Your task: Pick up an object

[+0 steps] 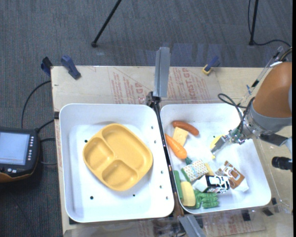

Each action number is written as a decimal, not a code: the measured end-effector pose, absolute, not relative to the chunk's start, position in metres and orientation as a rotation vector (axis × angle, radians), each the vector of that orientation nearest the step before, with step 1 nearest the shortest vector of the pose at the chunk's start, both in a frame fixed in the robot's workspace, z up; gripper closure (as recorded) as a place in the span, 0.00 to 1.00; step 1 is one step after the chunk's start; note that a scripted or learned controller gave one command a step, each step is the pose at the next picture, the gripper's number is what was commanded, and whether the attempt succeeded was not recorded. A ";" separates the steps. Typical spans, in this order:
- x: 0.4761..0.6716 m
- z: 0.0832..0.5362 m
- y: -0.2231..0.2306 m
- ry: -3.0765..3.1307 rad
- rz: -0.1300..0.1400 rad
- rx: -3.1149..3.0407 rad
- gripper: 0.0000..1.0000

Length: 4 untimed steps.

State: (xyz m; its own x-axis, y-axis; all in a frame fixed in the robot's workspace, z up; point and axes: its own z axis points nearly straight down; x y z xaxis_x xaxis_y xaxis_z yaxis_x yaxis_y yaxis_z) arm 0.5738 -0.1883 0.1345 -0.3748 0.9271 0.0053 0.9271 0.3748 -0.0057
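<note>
Down in the right bin, a jumble of toy food lies mostly along its left and near sides: a sausage farthest back, a carrot slanting beside the dividing wall with a pale yellow block between them, then a checkered packet, a black-and-white carton, a brown-and-white box, a corn cob and a green piece near the front rim. The gripper hangs low over the bin's middle, just beyond the packet, with a small yellow object at its tip; whether its fingers are apart or together cannot be told. Bare white floor lies open along the bin's far and right sides. The left bin carries a yellow divided tray, with free floor all around it.
</note>
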 end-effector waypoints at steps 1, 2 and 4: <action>0.645 0.162 -0.205 -2.412 0.000 -2.012 0.00; 0.635 0.083 -0.207 -2.416 0.000 -1.994 0.00; 0.609 0.093 -0.196 -2.526 0.001 -1.856 1.00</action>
State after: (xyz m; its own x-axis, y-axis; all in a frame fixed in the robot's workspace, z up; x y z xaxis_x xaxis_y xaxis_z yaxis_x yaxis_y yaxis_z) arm 0.6094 -0.1957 0.0935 -0.2990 0.9542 0.0051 0.9542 0.2990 -0.0044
